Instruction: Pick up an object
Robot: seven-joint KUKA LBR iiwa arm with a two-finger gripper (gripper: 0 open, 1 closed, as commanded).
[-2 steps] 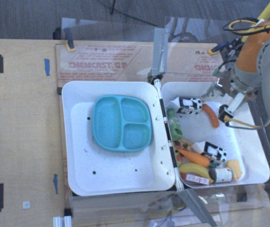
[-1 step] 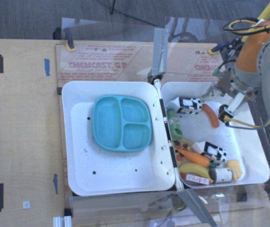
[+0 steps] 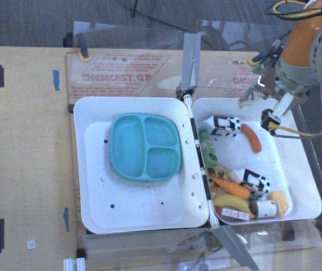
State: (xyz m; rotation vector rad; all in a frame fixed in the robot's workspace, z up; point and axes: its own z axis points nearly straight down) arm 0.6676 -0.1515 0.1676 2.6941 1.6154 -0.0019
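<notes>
The grey arm [image 3: 313, 44] with its orange band enters at the upper right of the frame; its gripper [image 3: 257, 92] hangs over the upper right corner of the right bin [image 3: 304, 168], and whether it is apart or together I cannot tell; nothing is seen between its tips. In that bin, a red sausage [image 3: 251, 137] lies near the upper middle, just right of a black-and-white cow toy [image 3: 224, 126]; a second cow toy [image 3: 256, 180] sits lower; an orange carrot [image 3: 232, 187], a yellow banana [image 3: 232, 202] and a small bottle [image 3: 264, 209] crowd the lower left corner; green pieces [image 3: 207, 151] lie along the left wall. The left bin [image 3: 90, 168] at centre frame holds a teal divided plate [image 3: 146, 147], lying flat in its upper half.
</notes>
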